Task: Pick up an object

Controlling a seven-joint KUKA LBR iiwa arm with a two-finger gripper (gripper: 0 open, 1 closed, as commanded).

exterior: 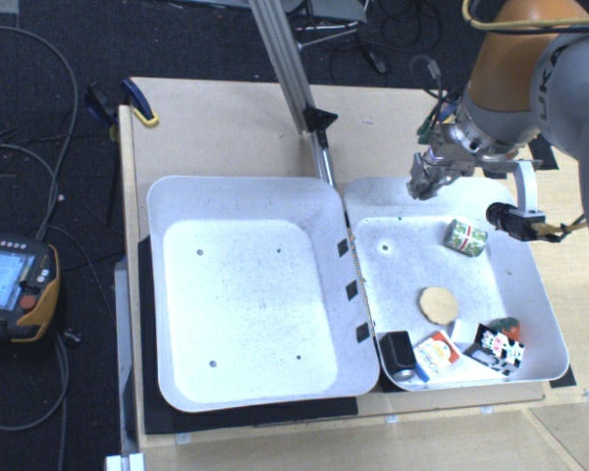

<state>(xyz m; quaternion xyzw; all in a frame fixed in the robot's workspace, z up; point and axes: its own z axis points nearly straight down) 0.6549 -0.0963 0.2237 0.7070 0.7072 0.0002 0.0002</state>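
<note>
- Nearest the camera, the table carries two shallow white bins side by side, so that objects stay corralled within reach of the arm.
- Left bin: well apart from the hand, on its far side across the shared divide.
- Right bin: directly below and in front of the hand; it holds every candidate object.
- Arm: reaches in above the right bin's far edge, which puts the wrist over the bin rather than in it.
- Hand: poised at the bin's far rim, nothing visible between its fingers; whether they stand wide or narrow cannot be told.
- Tan disc: near the bin's middle, lying flat, apart from the hand.
- Green can: on its side, the object closest to the hand and probably the easiest target.
- Black block, orange-and-white packet and patterned item: clustered against the bin's near wall, farthest from the hand; crowding would hinder a clean grasp.
</note>
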